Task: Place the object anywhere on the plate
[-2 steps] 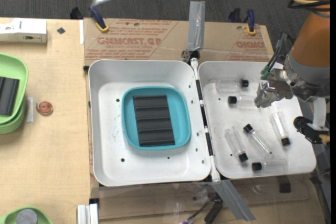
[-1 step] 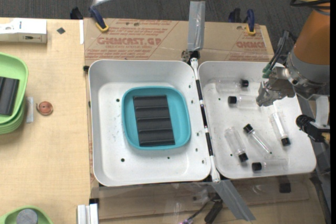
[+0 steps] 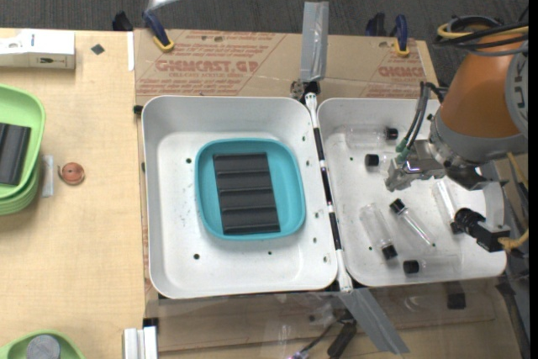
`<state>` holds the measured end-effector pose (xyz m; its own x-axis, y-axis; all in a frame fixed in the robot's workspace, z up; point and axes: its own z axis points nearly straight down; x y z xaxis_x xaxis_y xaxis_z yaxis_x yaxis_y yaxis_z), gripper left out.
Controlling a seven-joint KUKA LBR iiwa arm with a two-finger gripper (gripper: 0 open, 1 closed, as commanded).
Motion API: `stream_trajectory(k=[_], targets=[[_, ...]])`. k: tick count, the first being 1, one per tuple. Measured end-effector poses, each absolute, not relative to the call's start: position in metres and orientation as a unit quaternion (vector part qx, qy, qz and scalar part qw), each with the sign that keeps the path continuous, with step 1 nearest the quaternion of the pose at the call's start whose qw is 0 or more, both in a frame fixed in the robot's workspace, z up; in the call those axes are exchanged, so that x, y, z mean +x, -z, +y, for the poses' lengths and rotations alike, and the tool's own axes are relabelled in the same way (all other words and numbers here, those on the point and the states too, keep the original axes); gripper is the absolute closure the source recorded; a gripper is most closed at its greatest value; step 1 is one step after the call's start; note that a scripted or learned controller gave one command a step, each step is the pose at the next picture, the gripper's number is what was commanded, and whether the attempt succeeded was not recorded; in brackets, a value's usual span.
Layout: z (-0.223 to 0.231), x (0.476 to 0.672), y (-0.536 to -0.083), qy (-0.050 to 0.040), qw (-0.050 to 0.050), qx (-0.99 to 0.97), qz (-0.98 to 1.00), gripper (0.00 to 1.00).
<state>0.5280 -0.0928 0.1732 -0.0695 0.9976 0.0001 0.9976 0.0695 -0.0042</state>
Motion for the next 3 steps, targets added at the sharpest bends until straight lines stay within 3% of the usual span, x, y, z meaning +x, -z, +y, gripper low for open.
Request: stream_trajectory(k=[1,2,3], targets=[[-0.034,0.497,-0.191,-0.0011,0.001,-0.649,-0.761,1.00],[0.031,0.496,-0.203,-0.0007,0.000,-0.570,-0.822,1.00],[0.031,0.496,-0.203,-0.0007,0.000,-0.570,-0.822,0.00]])
